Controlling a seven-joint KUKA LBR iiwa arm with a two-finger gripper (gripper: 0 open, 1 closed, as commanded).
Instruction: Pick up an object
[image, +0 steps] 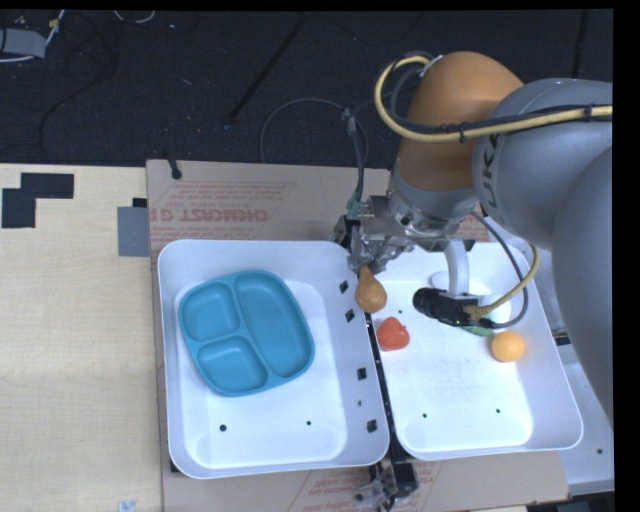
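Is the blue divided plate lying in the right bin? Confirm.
No, the blue divided plate lies in the left bin.

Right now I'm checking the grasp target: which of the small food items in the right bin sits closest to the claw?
The brown pear-shaped item, just below the claw; the red piece and orange ball lie farther off.

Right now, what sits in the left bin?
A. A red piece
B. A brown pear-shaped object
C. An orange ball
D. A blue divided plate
D: the blue divided plate lies in the left bin, while the orange ball and red piece lie in the right bin, and the brown pear-shaped object sits at the bins' shared edge beneath the claw.
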